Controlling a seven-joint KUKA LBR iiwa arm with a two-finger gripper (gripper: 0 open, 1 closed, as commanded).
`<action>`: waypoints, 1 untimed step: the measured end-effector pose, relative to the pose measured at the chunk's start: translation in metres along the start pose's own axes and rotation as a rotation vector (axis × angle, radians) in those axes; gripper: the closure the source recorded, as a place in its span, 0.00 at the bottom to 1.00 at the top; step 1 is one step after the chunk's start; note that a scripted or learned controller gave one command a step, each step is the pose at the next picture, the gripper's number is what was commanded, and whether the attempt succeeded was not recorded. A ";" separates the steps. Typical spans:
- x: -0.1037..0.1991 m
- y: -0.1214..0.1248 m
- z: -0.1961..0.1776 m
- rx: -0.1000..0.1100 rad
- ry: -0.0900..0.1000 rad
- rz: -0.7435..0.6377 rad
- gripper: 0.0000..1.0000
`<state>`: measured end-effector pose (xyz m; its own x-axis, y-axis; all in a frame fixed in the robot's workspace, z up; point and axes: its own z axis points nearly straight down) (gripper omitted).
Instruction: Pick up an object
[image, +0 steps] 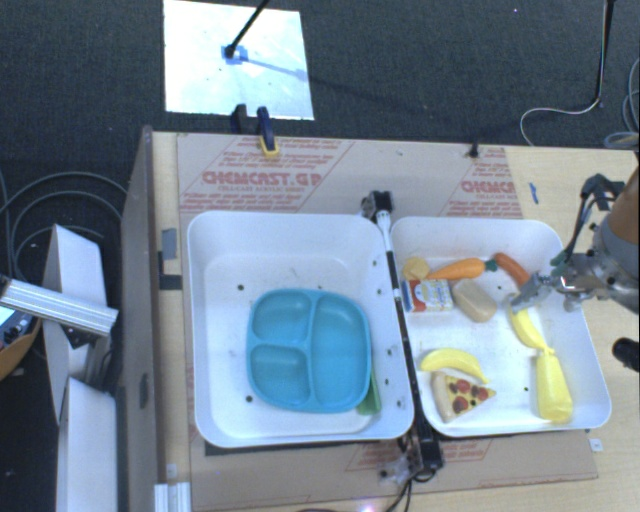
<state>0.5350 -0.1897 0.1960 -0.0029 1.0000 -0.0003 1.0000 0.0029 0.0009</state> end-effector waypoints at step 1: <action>-0.017 0.008 0.116 0.004 0.001 0.003 0.00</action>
<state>0.5430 -0.2068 0.0800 0.0002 1.0000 0.0005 1.0000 -0.0002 -0.0027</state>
